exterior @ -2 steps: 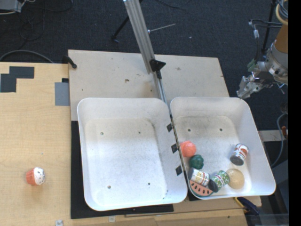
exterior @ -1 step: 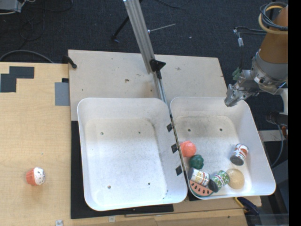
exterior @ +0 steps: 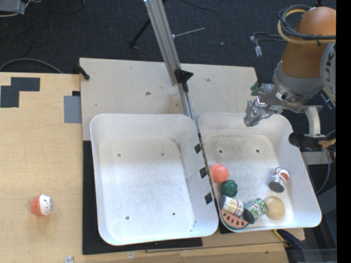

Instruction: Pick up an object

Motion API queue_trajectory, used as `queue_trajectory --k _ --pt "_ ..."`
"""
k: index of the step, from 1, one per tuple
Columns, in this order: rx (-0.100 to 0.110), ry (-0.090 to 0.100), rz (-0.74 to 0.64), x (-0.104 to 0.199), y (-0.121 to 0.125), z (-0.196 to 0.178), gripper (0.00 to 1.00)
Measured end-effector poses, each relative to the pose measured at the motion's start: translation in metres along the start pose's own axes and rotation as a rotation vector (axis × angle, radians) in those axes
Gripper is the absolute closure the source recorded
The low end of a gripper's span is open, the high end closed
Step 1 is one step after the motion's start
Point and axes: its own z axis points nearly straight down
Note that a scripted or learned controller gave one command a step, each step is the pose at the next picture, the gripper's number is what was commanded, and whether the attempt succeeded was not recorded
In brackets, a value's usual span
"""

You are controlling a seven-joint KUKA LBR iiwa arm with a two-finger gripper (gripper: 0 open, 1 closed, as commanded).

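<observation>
Item: orange ball (exterior: 219,172), right bin (exterior: 307,212), beside a green ball (exterior: 230,188). Probably light and rollable; grip across its middle. Gripper (exterior: 253,117) high over the bin's far edge, holding nothing; its spread cannot be told.

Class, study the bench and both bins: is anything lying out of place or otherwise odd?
Yes. A small orange-and-white toy lies alone on the wooden bench top at far left, outside both bins. The other items, such as the orange ball and watermelon slice, crowd the right bin's near corner.

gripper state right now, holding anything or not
gripper: above the far edge of the right bin, nothing visible between its parts; open or shut cannot be told.
</observation>
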Motion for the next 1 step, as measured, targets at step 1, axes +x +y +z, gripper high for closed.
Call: queue_trajectory --k 1 --pt "0.001 0.0 0.0 0.05 -0.0084 0.0134 1.0"
